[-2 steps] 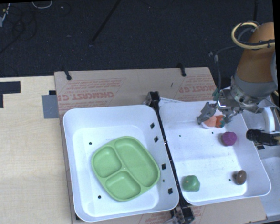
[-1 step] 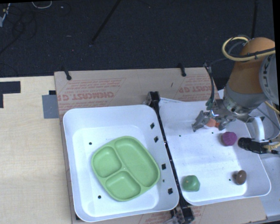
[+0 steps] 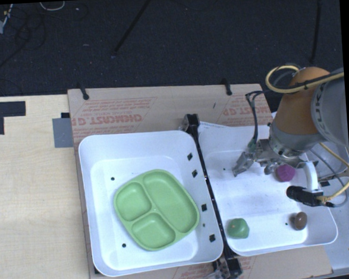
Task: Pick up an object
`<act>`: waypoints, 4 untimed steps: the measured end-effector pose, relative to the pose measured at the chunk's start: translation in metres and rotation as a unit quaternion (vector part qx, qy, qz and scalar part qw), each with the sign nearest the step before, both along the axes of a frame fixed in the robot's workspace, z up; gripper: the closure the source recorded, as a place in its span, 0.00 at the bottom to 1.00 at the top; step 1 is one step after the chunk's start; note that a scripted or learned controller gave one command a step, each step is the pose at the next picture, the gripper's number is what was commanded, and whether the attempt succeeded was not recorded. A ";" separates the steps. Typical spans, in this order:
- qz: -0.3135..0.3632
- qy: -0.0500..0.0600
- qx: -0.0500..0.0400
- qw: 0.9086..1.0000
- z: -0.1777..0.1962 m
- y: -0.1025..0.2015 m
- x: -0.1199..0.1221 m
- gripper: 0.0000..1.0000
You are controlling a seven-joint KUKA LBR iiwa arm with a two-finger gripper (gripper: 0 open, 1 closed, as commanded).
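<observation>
- Gripper (image 3: 252, 162) positioned over the upper part of the right bin (image 3: 257, 250), fingers spread apart, nothing between them.
- Purple object (image 3: 284, 172) lying just beside the gripper, toward the right wall.
- Green object (image 3: 237, 228) resting near the front edge of the right bin, close to the divider.
- Brown object (image 3: 298, 221) sitting near the front right corner, well apart from the green one.
- Green divided plate (image 3: 155, 210) lying flat in the left bin (image 3: 98, 159).
</observation>
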State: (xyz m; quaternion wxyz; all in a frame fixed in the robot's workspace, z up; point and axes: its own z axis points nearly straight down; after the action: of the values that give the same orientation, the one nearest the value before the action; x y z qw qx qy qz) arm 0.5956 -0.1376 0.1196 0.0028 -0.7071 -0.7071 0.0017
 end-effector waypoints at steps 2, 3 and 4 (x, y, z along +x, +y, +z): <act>-0.002 -0.005 -0.001 1.000 0.074 -0.009 0.003 1.00; 0.000 -0.005 -0.001 1.000 0.138 -0.010 0.002 1.00; 0.001 -0.003 -0.001 1.000 0.145 -0.011 0.002 1.00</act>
State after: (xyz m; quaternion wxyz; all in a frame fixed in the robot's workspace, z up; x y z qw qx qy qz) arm 0.5978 -0.1485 0.2641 0.0003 -0.7067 -0.7075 0.0001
